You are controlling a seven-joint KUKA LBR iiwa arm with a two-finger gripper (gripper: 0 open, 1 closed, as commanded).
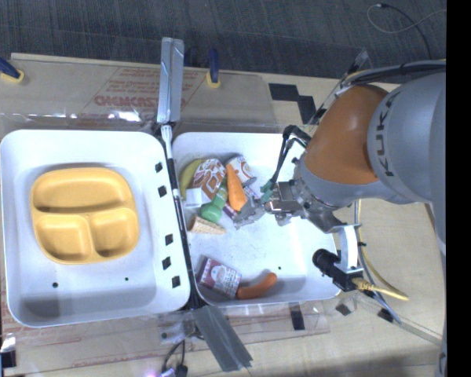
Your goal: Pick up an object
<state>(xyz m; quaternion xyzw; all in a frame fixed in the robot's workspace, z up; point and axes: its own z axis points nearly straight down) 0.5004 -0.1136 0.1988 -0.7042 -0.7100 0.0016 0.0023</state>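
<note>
Orange toy carrot (235, 188) lies among the clutter near the far-left corner of the right bin (298, 246); the gripper (250, 210) sits just beside it, jaw state indiscernible. Judged light, stiff and smooth; best grasped across its narrow mid-body.

The letters "KU" stand in dark print on the grey arm (408, 140) beside its orange band. Red lettering on the cardboard sheet (133, 93) behind the bins is too blurred to read.
</note>
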